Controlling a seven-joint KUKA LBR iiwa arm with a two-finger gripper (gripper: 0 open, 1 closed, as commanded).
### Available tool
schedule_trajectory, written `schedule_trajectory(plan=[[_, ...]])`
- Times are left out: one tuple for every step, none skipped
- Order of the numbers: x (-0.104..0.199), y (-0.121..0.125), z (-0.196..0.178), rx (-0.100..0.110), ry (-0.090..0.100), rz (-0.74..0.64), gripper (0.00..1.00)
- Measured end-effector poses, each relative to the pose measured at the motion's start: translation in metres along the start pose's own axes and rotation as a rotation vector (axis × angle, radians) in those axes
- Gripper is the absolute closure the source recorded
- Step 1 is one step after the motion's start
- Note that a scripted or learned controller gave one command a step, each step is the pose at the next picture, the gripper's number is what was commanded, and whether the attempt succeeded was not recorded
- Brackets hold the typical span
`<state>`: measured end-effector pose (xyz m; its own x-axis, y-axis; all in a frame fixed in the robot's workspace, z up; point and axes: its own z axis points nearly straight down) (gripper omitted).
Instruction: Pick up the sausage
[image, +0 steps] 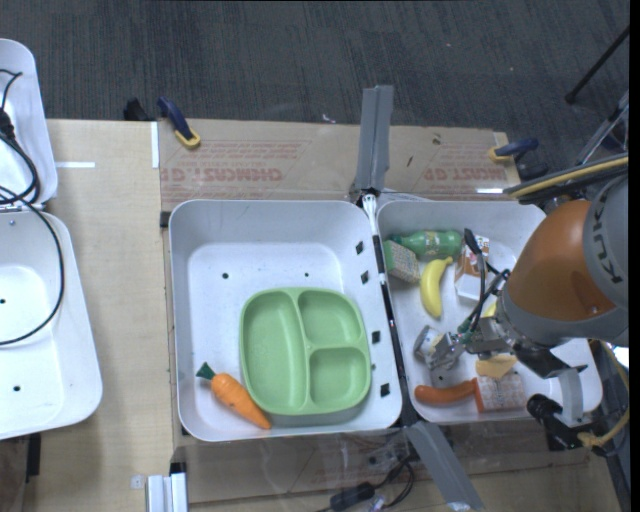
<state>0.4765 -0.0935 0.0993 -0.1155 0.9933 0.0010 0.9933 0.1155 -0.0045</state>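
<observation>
Hovering in the right bin, metal two-finger gripper (436, 348) sits just above the reddish-orange sausage (447, 393), lying left-right; jaw state: cannot tell.

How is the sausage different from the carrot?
The sausage is plain reddish-orange and rounded at both ends; the carrot is brighter orange, tapers to one end and has a green top. The sausage lies in the right bin, just below the gripper; the carrot lies in the left bin, beside the green plate. The sausage lies nearly level across the view; the carrot lies slanted. Both are long, thin toy foods.
</observation>
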Motion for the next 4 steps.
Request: schedule_trajectory(plan=[[-0.041, -0.004, 0.008, -0.003, -0.001, -0.240, 0.00], [-0.006, 0.000, 0.008, -0.003, -0.001, -0.390, 0.00], [-0.017, -0.001, 0.008, -0.003, -0.001, -0.757, 0.00], [-0.018, -0.001, -0.001, -0.005, -0.002, -0.753, 1.00]])
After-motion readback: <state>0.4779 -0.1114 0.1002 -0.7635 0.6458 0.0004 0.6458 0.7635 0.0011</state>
